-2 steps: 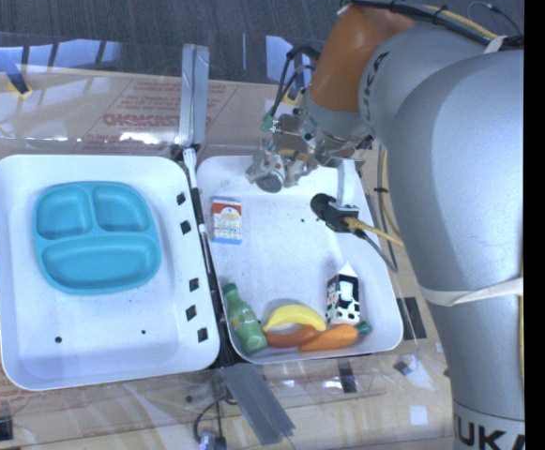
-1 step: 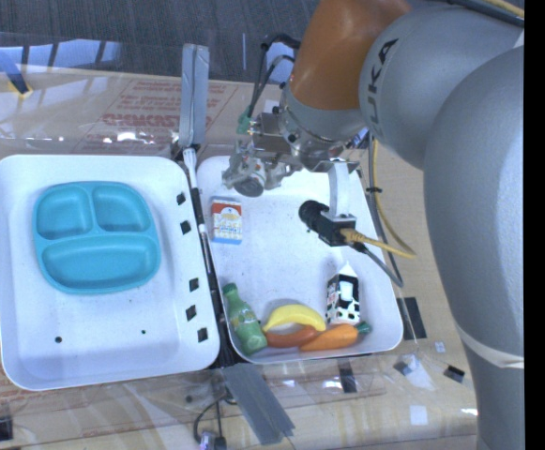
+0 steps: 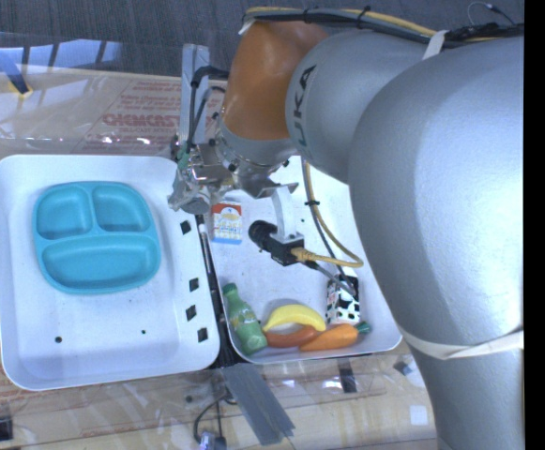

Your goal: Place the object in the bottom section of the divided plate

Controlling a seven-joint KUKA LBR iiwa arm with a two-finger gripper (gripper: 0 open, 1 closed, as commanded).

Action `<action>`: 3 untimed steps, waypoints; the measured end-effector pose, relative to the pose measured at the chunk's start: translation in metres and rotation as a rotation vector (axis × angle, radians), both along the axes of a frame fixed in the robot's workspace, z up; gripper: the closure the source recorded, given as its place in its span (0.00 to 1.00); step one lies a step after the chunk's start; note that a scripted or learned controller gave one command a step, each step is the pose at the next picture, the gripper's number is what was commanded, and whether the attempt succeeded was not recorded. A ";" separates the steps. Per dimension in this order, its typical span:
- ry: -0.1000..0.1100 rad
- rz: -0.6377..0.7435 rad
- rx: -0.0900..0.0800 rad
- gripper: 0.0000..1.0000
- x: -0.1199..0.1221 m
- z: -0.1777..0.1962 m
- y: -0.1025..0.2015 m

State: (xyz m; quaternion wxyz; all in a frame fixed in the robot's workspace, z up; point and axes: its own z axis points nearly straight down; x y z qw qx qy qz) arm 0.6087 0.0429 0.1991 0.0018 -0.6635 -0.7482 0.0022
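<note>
Right bin (image 3: 377,343) largely hidden by arm (image 3: 422,157), claw (image 3: 197,190) fingers indistinct

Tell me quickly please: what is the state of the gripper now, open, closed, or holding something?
Gripper: it cannot be told; it sits above the small white and orange carton in the right white bin, near the divider.

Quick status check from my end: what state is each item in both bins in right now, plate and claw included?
Divided plate: flat in the left bin, all three sections bare.
Small carton: upright, just below the claw, grip unclear.
Green bottle: lying down in the right bin.
Banana: lying on the carrot.
Carrot: lying flat.
Cow-patterned carton: upright, at the right bin's edge.
</note>
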 end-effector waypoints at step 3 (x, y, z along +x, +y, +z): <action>-0.001 0.048 0.000 0.00 -0.065 -0.056 0.107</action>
